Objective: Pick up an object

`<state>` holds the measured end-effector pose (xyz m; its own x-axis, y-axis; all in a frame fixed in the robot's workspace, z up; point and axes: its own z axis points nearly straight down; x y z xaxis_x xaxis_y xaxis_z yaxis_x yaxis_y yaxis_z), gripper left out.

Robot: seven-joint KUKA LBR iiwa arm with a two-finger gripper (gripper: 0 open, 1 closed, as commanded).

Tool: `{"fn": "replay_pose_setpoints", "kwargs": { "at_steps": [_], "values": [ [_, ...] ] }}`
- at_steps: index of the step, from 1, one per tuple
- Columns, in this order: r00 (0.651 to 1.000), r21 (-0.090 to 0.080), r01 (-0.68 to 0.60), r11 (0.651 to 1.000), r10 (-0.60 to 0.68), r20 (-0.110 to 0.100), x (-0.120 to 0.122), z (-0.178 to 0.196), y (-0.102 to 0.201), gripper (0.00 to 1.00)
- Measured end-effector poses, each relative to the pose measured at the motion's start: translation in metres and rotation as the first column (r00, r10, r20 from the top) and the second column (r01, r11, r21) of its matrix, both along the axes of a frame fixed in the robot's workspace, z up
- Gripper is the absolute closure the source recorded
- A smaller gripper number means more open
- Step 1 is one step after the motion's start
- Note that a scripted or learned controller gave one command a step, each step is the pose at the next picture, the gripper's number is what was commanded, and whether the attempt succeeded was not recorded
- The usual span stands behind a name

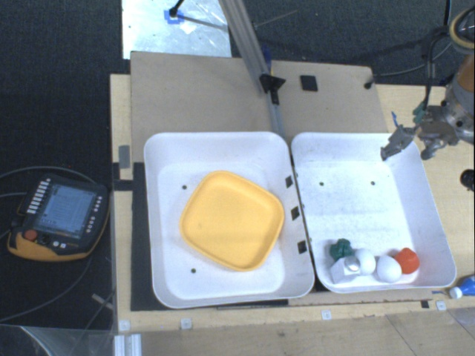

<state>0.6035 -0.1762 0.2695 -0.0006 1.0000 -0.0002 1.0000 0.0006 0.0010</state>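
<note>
A yellow square plate (232, 219) lies in the left bin (167, 162). Along the front edge of the right bin (356, 191) sit a green toy (341, 249), a grey-white piece (347, 268), a white ball (388, 268) and a red-orange object (407, 259). My gripper (410, 146) hangs over the right bin's far right corner, well away from those objects. Its two fingers stand spread apart with nothing between them.
A teach pendant (58, 222) lies on the floor at the left. A slanted metal pole (249, 39) crosses the back of the bench above the bins. Cables hang at the top right. A small blue thing (462, 291) sits at the bench's front right corner.
</note>
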Motion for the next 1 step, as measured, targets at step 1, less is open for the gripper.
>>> {"fn": "replay_pose_setpoints", "kwargs": {
  "at_steps": [1],
  "values": [
    [1.0, 0.001, 0.001, 1.0, -0.001, -0.004, -0.0105, -0.0535, -0.0006, 0.0]
  ]
}}
